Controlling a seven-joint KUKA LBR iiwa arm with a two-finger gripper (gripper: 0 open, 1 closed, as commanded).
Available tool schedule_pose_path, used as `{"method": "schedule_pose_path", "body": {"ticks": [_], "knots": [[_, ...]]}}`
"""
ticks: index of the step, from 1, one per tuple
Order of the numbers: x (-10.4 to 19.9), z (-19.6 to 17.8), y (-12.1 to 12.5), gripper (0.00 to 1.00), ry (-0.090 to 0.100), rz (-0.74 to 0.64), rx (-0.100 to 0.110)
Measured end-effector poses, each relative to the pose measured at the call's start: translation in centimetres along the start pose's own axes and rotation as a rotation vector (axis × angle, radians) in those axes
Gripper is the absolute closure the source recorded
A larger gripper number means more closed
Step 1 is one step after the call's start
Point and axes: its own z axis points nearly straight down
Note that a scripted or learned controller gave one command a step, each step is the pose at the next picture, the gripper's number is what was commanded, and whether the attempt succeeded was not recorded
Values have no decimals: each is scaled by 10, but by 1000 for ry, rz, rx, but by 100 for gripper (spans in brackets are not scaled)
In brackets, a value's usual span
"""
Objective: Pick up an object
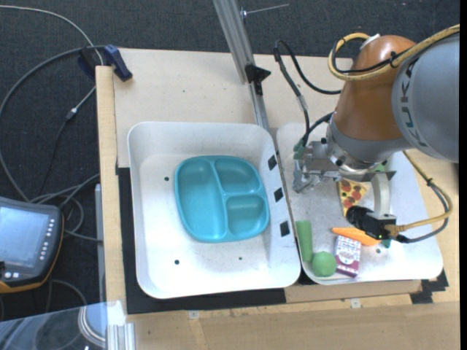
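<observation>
The right bin [423,195] holds several small items. A green stick [303,234] lies near its left wall, with a green ball [324,263] just below it. An orange carrot [354,235] rests above a pink and purple packet [347,257]. A yellow pizza-slice toy with red dots [353,192] lies partly under the arm. My gripper [305,175] hangs low over the upper left part of this bin, above the green stick and apart from it. Nothing shows in its grasp.
The left bin [146,195] carries a teal divided plate [221,197]. A metal pole [235,28] slants up from between the bins. Black cables loop around the wrist, and a black connector [367,221] hangs by the carrot. A tablet [25,243] sits off the bench at left.
</observation>
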Motion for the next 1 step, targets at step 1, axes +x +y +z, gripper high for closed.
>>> {"method": "schedule_pose_path", "body": {"ticks": [1], "knots": [[46, -12, 8, 100, -2, 2, -6]]}}
